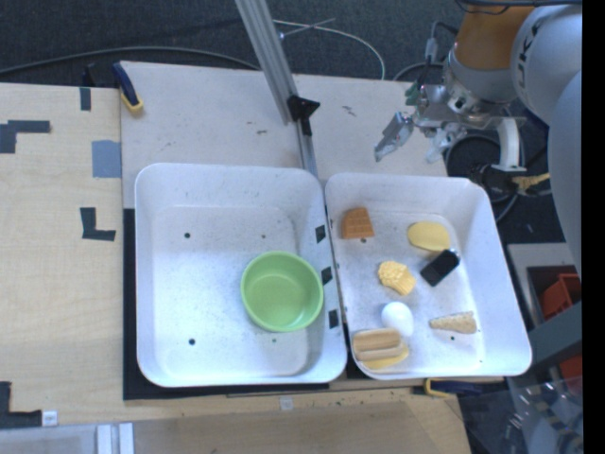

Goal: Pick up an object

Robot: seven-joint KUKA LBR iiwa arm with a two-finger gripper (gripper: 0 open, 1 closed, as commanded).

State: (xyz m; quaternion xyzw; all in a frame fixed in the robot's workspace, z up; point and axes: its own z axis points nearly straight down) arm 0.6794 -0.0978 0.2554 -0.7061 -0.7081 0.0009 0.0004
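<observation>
Hot dog (381, 346), egg (397, 317), wedge (455, 323): right bin (492, 244), 6 o'clock edge.
Same bin: corn (396, 276), black block (440, 267), yellow oval (429, 235), cracker (356, 223). Left bin (189, 216): green bowl (282, 290). Hand (416, 132) at 1 o'clock over counter (208, 112), fingers spread, holding nothing.

1. Single fixed view, mounted above the bench (217, 112), looking down at a slant.
2. Faces the two white bins side by side: left bin (151, 253) and right bin (492, 253), both fully in frame, slightly below centre.
3. Mid-range: whole bins plus surrounding bench, dark floor with cables along the top.
4. Arm (529, 36) enters from the upper right corner, cropped by the frame edge.
5. Slanted metal pole (269, 50) crosses the top centre, ending at the bins' shared edge.
6. No second view, so no overlap.
</observation>
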